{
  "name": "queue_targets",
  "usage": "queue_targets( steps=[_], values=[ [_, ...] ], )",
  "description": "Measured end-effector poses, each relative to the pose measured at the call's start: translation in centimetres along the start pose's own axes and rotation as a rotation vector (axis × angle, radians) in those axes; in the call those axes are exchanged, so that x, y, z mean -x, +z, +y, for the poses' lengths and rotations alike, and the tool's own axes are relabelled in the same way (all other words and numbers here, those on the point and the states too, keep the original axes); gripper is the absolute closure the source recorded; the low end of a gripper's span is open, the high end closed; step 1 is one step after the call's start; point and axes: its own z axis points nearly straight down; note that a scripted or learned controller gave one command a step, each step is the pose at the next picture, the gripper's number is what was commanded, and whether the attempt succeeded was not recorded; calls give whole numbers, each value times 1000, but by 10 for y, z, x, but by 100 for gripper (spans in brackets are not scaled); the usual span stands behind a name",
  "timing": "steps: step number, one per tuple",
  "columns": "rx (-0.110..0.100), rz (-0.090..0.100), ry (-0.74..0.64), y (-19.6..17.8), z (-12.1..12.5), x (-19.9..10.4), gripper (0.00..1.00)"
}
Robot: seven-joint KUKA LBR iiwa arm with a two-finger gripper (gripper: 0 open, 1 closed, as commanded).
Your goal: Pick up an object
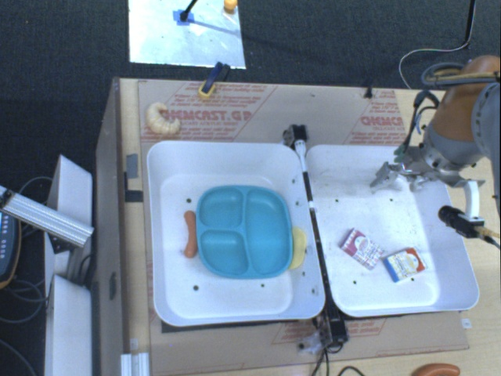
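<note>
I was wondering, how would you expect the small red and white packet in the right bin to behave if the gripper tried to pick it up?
The red and white packet lies flat on the right bin floor, so fingers may struggle to get under it. It looks thin and slightly crumpled, so probably light and floppy. Being flat, it should slide rather than roll when pushed, perhaps toward the blue packet beside it.

My gripper (389, 176) hovers over right bin (454, 288)'s far side; red packet (362, 249) and blue-red packet (405, 265) lie near its front.

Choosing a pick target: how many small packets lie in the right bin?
2. A red and white packet near the bin's middle, and a blue-edged packet beside it, nearer the front right.
</note>
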Motion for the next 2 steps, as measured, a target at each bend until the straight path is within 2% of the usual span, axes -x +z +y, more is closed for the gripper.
queue_targets(
  steps=[1,2],
  values=[
    [-5,4,-1,36,-71,-84,0],
    [-4,2,3,36,-103,-76,0]
  ],
)
